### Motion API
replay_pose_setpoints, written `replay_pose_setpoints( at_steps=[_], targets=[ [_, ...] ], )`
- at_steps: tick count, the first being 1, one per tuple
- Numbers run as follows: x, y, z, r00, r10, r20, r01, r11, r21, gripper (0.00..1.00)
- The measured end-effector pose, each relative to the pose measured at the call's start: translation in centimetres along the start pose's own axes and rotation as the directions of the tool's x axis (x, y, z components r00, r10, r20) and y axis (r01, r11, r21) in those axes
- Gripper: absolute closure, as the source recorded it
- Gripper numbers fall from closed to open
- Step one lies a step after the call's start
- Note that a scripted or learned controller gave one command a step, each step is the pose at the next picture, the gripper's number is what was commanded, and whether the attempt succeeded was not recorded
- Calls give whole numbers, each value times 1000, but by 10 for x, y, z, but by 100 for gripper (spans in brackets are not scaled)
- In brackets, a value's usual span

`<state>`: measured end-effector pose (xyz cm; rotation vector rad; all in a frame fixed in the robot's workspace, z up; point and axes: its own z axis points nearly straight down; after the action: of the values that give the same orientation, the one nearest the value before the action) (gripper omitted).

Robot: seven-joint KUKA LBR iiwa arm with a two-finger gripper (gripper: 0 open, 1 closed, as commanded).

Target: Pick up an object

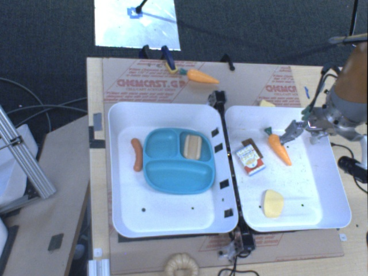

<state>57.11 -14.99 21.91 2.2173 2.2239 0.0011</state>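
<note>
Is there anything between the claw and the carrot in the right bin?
Nothing visible stands between them. The claw hangs over the right bin, just right of the carrot and next to its top end. The small carton lies on the carrot's far side, to its left.

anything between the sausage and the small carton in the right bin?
Yes, in the camera view: between the sausage and the carton sit the blue divided plate, holding a bread slice, then the two bins' adjoining walls.
</note>
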Motion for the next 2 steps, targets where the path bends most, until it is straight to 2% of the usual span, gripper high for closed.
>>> replay_pose_setpoints(
  at_steps=[1, 2],
  targets=[
    [2, -5, 62, 1000, 2, -1, -2, 1000, 5, 0],
    [10, -2, 108, 1000, -1, -2, 1, 1000, 4, 0]
  ],
)
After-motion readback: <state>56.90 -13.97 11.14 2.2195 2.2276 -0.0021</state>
